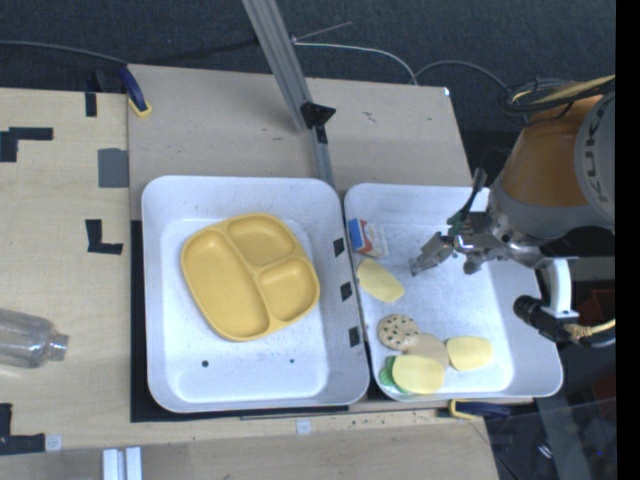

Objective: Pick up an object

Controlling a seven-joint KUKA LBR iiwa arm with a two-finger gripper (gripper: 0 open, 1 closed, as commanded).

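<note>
Gripper point(425, 261) over right bin point(520, 368), fingers look together, nothing between them, though view is small | pale yellow piece point(380, 282) just left of tip | cookie point(397, 331), yellow items near front wall | yellow divided tray point(250, 274) in left bin point(170, 358)

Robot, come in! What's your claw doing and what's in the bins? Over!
Gripper over right bin, holding nothing. Nearest: pale yellow piece. Yellow tray in left bin.

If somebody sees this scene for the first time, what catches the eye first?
The yellow divided plate fills the left bin. In the right bin, the gripper hovers near a pale yellow piece, with a cookie below.
</note>
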